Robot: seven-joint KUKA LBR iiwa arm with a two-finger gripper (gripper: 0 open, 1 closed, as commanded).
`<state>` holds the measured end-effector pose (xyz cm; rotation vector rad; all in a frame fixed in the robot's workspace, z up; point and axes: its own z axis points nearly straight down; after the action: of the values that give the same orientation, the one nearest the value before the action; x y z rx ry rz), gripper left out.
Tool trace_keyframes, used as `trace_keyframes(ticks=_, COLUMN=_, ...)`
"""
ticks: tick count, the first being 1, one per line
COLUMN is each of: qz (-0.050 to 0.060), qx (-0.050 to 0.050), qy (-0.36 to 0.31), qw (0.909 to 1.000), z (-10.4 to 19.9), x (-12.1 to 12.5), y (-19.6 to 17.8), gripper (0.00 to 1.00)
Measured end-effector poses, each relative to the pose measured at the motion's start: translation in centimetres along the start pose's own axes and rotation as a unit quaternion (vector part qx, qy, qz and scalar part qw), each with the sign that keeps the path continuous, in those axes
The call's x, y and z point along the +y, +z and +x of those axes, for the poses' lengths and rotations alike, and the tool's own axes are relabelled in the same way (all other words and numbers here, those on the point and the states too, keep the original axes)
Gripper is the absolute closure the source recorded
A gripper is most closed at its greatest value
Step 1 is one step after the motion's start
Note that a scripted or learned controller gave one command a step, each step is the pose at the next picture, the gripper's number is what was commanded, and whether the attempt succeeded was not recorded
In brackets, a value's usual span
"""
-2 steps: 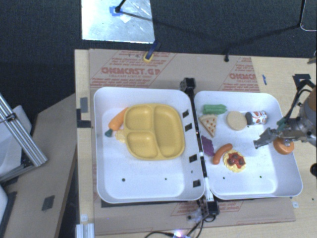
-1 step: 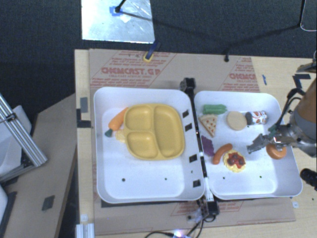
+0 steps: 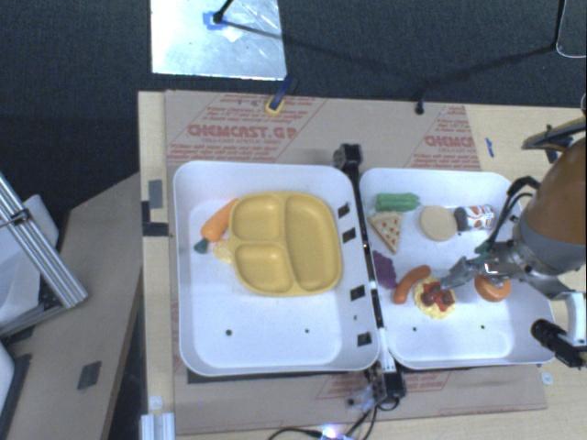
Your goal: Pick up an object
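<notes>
My gripper reaches in from the right and hangs low in the right bin. Its tip is at the upper right edge of a small yellow toy dish with red topping. An orange-red sausage lies just left of the tip, with purple grapes beyond it. An orange round toy sits under the wrist, partly hidden. Farther back lie a pizza slice, a green vegetable, a tan bun and a small can.
The left bin holds a yellow divided plate with a carrot at its left edge. A black divider with clips runs between the bins. The right bin's front half is bare white floor.
</notes>
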<state>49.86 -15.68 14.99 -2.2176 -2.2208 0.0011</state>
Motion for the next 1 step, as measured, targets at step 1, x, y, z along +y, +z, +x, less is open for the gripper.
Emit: trace_keyframes(ticks=1, qz=-0.002, qx=0.000, qy=0.001, qw=1.0000, z=0.87, x=0.55, y=5.40, gripper=0.00)
